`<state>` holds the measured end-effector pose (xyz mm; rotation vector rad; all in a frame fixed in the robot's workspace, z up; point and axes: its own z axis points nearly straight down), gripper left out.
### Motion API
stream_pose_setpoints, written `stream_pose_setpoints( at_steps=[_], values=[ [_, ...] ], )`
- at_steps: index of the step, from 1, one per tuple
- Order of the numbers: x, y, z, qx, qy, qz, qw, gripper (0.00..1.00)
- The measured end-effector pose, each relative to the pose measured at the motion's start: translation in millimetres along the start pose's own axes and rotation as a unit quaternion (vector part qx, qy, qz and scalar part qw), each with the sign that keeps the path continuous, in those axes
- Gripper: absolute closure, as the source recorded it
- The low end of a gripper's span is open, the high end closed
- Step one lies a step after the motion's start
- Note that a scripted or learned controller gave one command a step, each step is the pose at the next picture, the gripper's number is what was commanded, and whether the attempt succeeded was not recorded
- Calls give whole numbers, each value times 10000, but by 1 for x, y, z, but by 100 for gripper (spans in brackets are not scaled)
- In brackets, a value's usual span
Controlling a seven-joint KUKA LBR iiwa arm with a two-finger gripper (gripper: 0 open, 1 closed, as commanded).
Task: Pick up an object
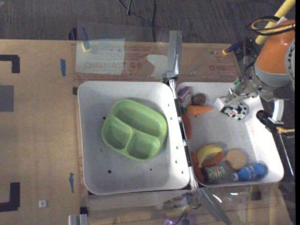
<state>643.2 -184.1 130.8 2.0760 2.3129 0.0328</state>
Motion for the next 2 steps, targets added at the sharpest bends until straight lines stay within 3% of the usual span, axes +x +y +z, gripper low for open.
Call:
stream_pose_setpoints(
  at_steps=[1,2],
  values=[
    [0,0,0,4,1,-1,10000,0],
    [21,13,16,-7,-55,-37,10000,0]
  ],
)
